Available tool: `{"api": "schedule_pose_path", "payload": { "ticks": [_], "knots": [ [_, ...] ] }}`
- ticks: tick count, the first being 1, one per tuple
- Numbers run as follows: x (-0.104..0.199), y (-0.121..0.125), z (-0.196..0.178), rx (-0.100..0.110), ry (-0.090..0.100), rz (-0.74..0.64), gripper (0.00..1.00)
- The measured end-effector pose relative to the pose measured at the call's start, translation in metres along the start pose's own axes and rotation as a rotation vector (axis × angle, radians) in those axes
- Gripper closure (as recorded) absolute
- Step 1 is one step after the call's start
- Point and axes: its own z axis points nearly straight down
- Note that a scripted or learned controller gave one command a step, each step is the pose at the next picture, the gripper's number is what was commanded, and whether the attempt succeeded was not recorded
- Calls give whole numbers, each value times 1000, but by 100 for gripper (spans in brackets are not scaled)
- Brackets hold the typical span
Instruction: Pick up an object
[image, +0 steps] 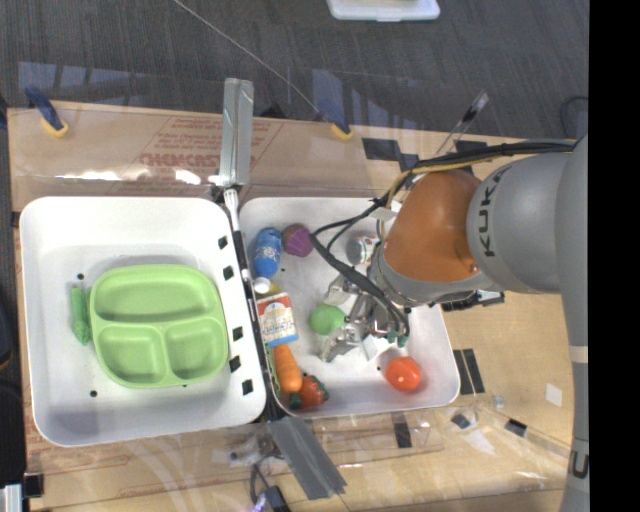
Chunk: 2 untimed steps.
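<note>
My gripper (352, 330) is low in the right bin (440, 385), below the orange band of the arm (430, 235). A green ball (323, 320) lies right against its left side; whether it is held I cannot tell. A red-orange tomato (403, 373) rests just right of and below the gripper. Along the bin's left wall lie a blue can (267, 250), a purple ball (297, 239), a small labelled bottle (275, 318), a carrot (288, 368) and a red piece (311, 392).
The left bin (40, 400) holds a green divided plate (157, 325) with a small green piece (79, 312) at its left edge. A metal post (237, 130) stands at the back between the bins. Cables (340, 250) loop off the wrist over the right bin.
</note>
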Motion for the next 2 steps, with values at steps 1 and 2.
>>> {"api": "schedule_pose_path", "payload": {
  "ticks": [1,2],
  "knots": [
    [-61,31,-1,1,-4,30,0],
    [21,47,-3,12,-14,122,0]
  ]
}}
